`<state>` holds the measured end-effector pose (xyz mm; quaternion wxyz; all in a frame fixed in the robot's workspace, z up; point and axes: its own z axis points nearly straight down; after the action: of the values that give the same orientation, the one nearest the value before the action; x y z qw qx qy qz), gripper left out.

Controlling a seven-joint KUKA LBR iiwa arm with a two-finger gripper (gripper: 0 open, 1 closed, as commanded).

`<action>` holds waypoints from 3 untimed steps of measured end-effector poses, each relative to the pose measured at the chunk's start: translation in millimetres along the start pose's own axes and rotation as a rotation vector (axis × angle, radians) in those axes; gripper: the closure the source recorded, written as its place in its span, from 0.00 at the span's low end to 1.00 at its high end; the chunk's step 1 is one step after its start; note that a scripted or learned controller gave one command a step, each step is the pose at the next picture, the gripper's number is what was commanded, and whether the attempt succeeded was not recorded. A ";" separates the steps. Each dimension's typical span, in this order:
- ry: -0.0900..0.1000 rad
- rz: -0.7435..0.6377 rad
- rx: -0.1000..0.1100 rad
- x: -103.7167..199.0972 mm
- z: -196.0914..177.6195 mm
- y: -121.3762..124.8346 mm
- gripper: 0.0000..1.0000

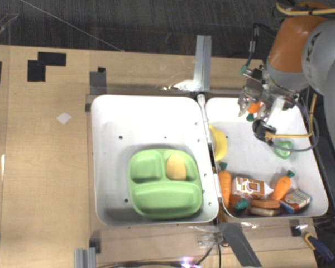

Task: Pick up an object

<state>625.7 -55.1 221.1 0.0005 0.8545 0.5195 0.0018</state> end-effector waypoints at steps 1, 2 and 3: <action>-0.001 -0.153 0.001 -35.3 9.5 -113.1 1.00; -0.001 -0.158 0.002 -29.1 36.5 -141.1 1.00; 0.000 -0.169 -0.001 -37.8 -21.5 -134.1 1.00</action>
<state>489.2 -26.9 242.1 0.0011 0.8076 0.5897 0.0020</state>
